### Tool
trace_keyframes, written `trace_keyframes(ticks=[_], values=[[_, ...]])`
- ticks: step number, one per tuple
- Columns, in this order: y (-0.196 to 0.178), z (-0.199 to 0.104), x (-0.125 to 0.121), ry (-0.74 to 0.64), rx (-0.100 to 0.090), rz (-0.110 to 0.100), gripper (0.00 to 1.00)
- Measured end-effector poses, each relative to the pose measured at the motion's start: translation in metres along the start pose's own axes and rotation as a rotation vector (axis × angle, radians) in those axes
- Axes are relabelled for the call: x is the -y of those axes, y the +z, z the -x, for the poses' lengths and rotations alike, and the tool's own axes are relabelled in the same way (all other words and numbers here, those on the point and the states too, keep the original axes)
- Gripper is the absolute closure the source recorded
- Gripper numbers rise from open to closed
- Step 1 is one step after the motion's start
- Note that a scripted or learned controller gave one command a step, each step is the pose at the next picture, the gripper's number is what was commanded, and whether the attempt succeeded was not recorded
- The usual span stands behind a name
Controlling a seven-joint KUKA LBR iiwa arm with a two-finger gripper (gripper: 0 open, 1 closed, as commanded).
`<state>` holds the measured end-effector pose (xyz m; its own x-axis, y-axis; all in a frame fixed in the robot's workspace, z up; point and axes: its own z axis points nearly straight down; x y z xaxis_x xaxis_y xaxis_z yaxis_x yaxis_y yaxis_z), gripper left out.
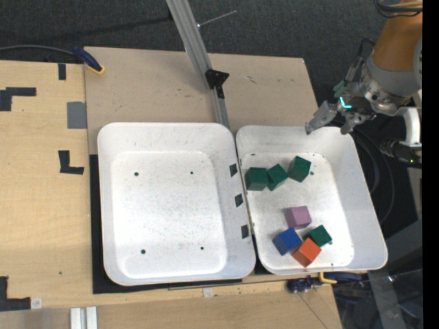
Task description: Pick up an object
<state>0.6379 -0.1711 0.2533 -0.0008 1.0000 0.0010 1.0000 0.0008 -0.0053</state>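
**Operator:** Report the position of the hand [329,120].

**Technician:** The hand hangs over the far right corner of the right bin [363,177], above the rim. Its fingers appear spread and nothing sits between them, so it is released and carries no load.

**Operator:** Where are the candidate objects?

**Technician:** All lie in the right bin. Three dark green blocks [276,175] sit near the far end, touching or nearly touching in a row. Nearer the front lie a purple block [298,216], a blue block [287,241], an orange block [308,252] and a small green block [320,236], packed close together. The left bin [110,184] carries no blocks.

**Operator:** List the failure modes.

**Technician:** 
1. Crowding. Both groups are tight; a finger descending between neighbours is likely to land on top of a block or push it aside rather than straddle it.
2. Double contact. Closing across the green row could pinch two blocks, and one may drop on lift.
3. Rim strike. A straight descent from the present position would probably meet the bin wall.
4. Rotated blocks. Several sit at an angle, so faces may slip.
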Motion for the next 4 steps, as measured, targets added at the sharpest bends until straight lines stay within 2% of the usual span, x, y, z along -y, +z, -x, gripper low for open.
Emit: trace_keyframes(ticks=[1,2,3,4], values=[[-0.003,0.000,-0.001,-0.001,0.002,0.004,0.00],[0.049,0.010,-0.001,0.000,0.002,-0.001,0.00],[0.099,0.006,0.009,-0.001,0.001,-0.002,0.00],[0.157,0.012,0.003,-0.001,0.001,-0.002,0.00]])
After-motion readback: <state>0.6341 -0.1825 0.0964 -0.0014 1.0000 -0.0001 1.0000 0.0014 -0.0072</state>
